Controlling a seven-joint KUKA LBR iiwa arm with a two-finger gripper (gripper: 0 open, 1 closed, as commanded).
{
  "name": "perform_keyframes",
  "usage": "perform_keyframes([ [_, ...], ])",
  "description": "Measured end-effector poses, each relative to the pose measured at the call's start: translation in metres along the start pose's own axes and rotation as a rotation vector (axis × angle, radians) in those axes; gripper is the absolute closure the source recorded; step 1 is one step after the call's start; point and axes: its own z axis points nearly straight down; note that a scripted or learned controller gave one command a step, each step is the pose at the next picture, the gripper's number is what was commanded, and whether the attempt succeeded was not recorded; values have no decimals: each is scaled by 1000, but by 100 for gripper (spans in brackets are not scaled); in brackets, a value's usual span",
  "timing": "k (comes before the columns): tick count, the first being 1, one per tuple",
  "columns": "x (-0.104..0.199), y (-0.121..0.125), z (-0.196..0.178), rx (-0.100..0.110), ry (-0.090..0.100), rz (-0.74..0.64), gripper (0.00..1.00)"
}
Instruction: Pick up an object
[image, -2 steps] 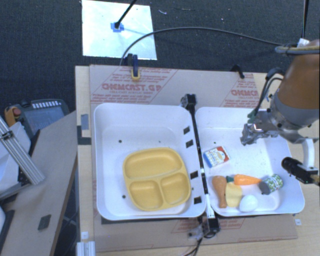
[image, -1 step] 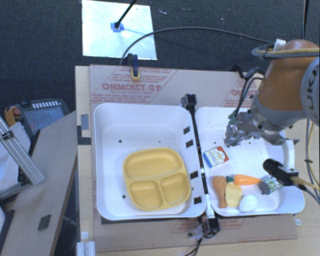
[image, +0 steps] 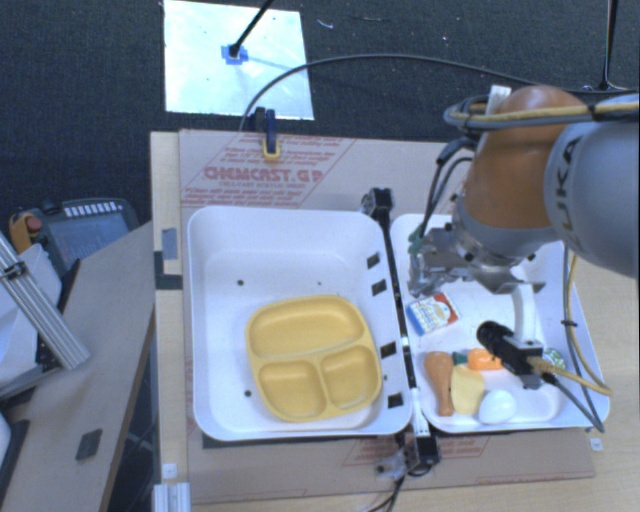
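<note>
The gripper (image: 432, 272) hung low over the right bin (image: 575, 330), just above a small blue and white packet (image: 432, 314); whether its fingers were open couldn't be told. A good pick likely meant descending squarely over the packet, clear of the divider.

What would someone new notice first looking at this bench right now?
Probably the big yellow divided tray lying alone in the left bin, bright against the white. Next, the grey and orange arm looming over the right bin, its gripper down near a small blue and white packet. Toy foods cluster at that bin's near edge: a drumstick, a yellow piece and a white egg.
</note>
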Motion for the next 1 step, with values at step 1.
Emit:
perform_keyframes([
  [1,48,-18,17,0,0,0,100],
])
